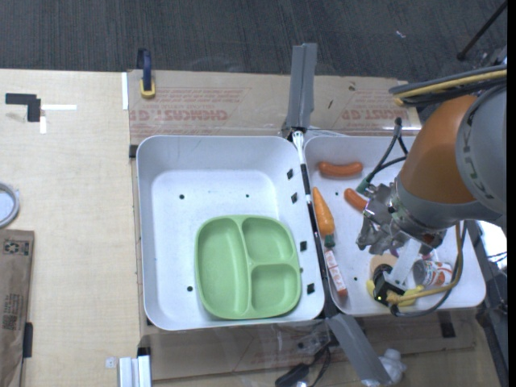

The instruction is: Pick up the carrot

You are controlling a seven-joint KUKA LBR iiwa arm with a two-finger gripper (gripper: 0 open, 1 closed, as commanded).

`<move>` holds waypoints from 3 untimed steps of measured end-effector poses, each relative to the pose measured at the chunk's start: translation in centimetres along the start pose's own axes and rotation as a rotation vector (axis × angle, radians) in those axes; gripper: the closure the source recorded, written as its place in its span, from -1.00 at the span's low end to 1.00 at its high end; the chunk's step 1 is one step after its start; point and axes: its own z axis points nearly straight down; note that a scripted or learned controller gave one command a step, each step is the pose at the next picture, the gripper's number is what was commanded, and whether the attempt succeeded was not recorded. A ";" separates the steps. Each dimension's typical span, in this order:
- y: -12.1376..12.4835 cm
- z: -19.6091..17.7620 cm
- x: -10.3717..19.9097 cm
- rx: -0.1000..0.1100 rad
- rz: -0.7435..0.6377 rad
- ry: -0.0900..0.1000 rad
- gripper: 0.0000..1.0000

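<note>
Arm: the grey arm with its orange band (pixel 439 156) reached in from the right and hung over the right bin (pixel 339 145), covering much of that bin's right half.
Gripper: the gripper (pixel 377 234) sat low over the middle of the right bin, a dark metal cluster below the orange band; whether its fingers were apart or together could not be told, as the wrist hardware masked them.
Carrot: the carrot (pixel 323 212) lay in the right bin along its left wall, beside the divider between the bins, its long axis running roughly up and down the view; it was apart from the gripper, to the gripper's left, with nothing gripping it.
Sausage: a reddish-brown sausage (pixel 340 168) lay crosswise near the far edge of the right bin, beyond the carrot.
Small orange-red item: a short piece (pixel 355 198) lay between the sausage and the gripper, partly hidden by the wrist.
Packet: a narrow red and white packet (pixel 334 272) lay along the left wall, nearer the camera than the carrot.
Left bin: the left bin (pixel 161 216) held a green divided plate (pixel 248 267) with three compartments, set toward its near right corner.
</note>
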 end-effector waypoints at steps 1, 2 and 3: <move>-1.5 -1.5 2.5 -0.004 -0.014 0.001 1.00; -1.4 -0.7 2.2 -0.001 -0.494 -0.001 1.00; 7.7 0.0 -0.3 -0.003 -0.607 -0.001 1.00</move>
